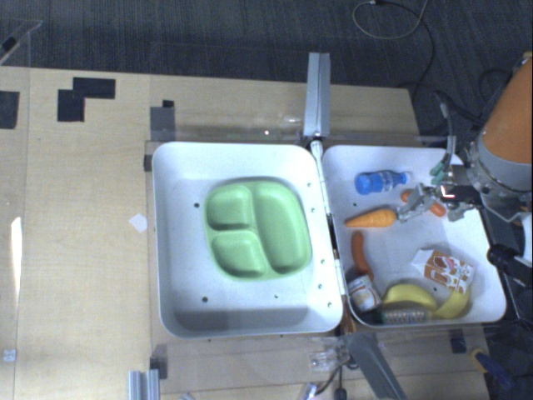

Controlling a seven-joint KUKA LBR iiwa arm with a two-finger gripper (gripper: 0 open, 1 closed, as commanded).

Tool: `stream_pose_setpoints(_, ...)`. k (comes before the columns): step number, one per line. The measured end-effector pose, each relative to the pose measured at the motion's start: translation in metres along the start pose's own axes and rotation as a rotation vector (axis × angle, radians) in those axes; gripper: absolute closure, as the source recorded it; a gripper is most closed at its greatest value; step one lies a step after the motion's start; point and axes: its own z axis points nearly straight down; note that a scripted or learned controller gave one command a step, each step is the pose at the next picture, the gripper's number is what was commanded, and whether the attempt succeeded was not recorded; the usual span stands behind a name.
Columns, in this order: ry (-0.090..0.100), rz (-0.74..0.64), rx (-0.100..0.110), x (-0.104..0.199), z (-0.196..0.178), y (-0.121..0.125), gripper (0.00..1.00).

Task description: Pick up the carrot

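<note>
In the camera view, the desk [75,223] carries two shallow white bins side by side. The left bin [179,307] holds a green divided plate [254,227]. The right bin [487,248] is crowded, and the carrot [372,218] lies there in its upper left part, long axis roughly across the picture, tapered tip toward the divider between the bins. Just above it lies a blue bottle [381,181]; just below, a reddish sausage [359,251] running the other way. Along the near wall sit a small jar [363,292], a banana [425,298] and a dark brush [405,315]; a printed carton [448,271] lies toward the right.

The arm [508,132] reaches in from the right, and the gripper [423,200] hangs just beside the thick end of the carrot, near something small and orange. Whether its jaws stand open or closed cannot be told: they blur into glare and clutter, and nothing is clearly between them.

The step in hand looks like the approach. To do it well, the gripper should shift left over the carrot's thicker middle, turn so the jaws straddle it across its width, and come straight down, keeping clear of the bottle and sausage. A grip near the tapered tip would likely slip.
</note>
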Motion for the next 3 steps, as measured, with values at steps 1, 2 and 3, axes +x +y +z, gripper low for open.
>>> stream_pose_setpoints(1, 0.0, 0.218, 0.002, -0.006, 0.105, -0.027, 0.0)
stream_pose_setpoints(2, 0.001, 0.137, 0.001, 0.016, 0.176, 0.055, 0.0)
stream_pose_setpoints(3, 0.0, 0.07, -0.007, -0.012, 0.181, 0.112, 0.0)
